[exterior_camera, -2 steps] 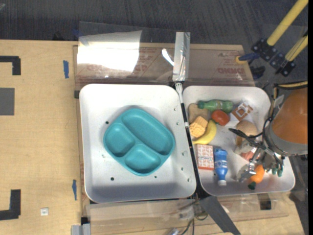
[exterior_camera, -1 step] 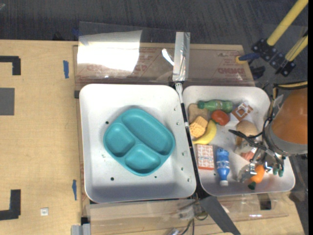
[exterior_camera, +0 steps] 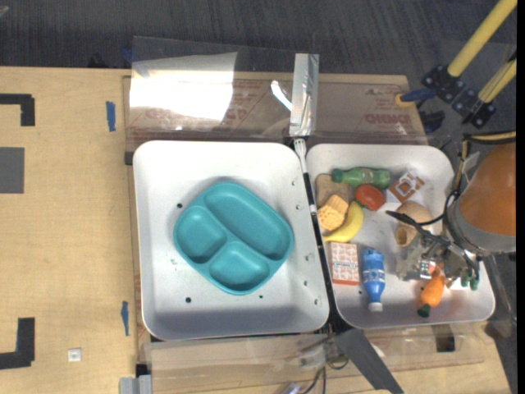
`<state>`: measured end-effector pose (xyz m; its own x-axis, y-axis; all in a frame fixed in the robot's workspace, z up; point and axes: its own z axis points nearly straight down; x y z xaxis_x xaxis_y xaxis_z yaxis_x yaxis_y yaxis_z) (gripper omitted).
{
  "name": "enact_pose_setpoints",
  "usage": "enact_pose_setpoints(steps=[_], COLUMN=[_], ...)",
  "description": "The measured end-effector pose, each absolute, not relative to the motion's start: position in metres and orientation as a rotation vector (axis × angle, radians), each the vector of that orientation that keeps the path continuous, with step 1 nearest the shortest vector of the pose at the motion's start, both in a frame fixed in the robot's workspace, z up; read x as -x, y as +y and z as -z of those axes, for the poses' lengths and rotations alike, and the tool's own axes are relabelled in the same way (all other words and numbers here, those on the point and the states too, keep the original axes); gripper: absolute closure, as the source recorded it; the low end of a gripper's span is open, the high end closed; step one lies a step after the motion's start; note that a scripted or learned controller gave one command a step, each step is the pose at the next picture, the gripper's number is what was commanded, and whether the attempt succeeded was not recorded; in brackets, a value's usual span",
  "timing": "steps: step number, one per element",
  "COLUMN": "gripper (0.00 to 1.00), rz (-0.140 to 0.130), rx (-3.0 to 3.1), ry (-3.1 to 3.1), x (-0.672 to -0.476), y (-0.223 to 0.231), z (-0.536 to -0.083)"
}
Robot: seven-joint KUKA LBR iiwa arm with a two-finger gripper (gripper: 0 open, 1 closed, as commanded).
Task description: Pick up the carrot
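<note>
A: Jaws [exterior_camera: 432, 263] sit low in the right bin [exterior_camera: 472, 309], near its front right corner. Metal and wires clutter the spot; I cannot tell how far open they stand, or whether they grip anything.

B: And the carrot [exterior_camera: 430, 292]?

A: Just below them, orange with a green end, lying tilted on the bin floor. It touches or nearly touches the tool; hard to say which.

B: Neighbours?

A: Blue bottle [exterior_camera: 373, 274] to its left, beside a red-and-white carton [exterior_camera: 344, 263]. Further back, a banana [exterior_camera: 351, 222], a tomato [exterior_camera: 370, 196], a green bottle [exterior_camera: 361, 176].

B: Arm?

A: The orange band [exterior_camera: 492, 195] hangs over the bin's right edge.

B: Left bin [exterior_camera: 160, 171]?

A: Holds a teal divided plate [exterior_camera: 234, 235], well apart from the carrot. Both bins rest on the brown worktop [exterior_camera: 61, 220].
</note>
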<state>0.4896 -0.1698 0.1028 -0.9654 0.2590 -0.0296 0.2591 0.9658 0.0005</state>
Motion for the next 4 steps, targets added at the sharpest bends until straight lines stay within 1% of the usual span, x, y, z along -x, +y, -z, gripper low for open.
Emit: enact_pose_setpoints(steps=[1,2,3,4], gripper=[1.00,0.00,0.00,1.00], rz=[0.004,0.002,0.005,0.009], rx=[0.269,0.271,0.015,0.017], ry=[3.122,3.122,3.132,3.114], x=[-0.492,-0.493,-0.493,-0.498], y=[-0.202,-0.201,-0.164,-0.163], z=[-0.124,-0.124,-0.090,-0.103])
